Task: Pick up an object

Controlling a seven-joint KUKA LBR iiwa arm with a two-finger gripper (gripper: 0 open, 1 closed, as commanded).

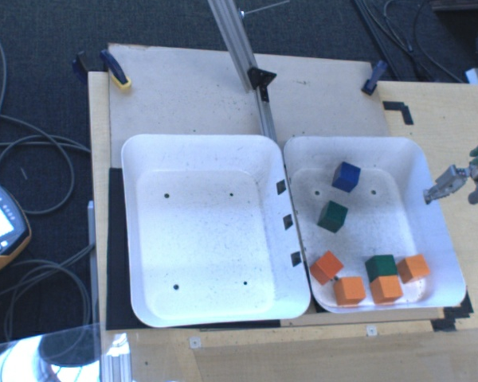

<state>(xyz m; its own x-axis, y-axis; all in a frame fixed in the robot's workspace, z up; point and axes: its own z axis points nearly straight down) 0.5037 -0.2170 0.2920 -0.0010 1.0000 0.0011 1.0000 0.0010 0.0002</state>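
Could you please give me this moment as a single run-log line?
gripper: at right bin's right rim, holding nothing | blue cube, green cubes, orange cubes: lying in right bin | pick: not yet done

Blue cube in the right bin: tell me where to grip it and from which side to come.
Grip the blue cube across two opposite side faces, coming straight down from above. It sits alone on the right bin floor, apart from the dark green cube, so finger room looks ample; align to its slight rotation.

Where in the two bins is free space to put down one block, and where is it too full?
The left bin has a bare floor from wall to wall. In the right bin, free floor lies between the blue block and the claw. The near edge is crowded with orange blocks and a green block.
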